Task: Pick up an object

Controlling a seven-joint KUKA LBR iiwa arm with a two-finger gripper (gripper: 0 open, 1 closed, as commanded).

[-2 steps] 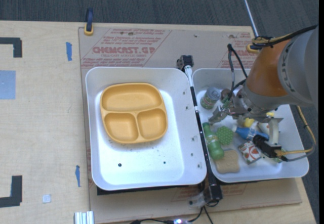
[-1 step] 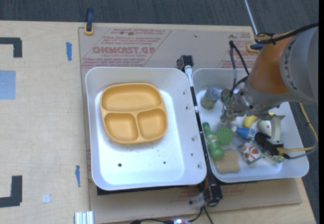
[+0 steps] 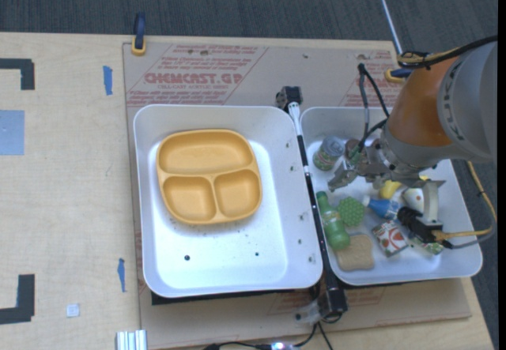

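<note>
A: Where is the gripper [image 3: 353,171] now?

B: Low in the right bin [image 3: 466,261], toward the bin's nine o'clock side, above the clutter. Whether it is spread or pressed together I cannot tell; the wrist hides that.

A: And what could it take?

B: Just at its five o'clock lies a green bumpy ball [image 3: 353,212]. At six o'clock, near the bin's front wall, a tan spongy block [image 3: 357,253]. At the gripper's ten o'clock sits a small round jar [image 3: 327,156].

A: Which handles best?

B: I judge the ball: light, probably soft, its nubs giving grip. Pinch across its middle. The block looks squashy and lies flat, harder to get under.

A: The left bin [image 3: 150,206]?

B: It carries an orange divided plate [image 3: 209,175]: stiff, wide, awkward.
</note>
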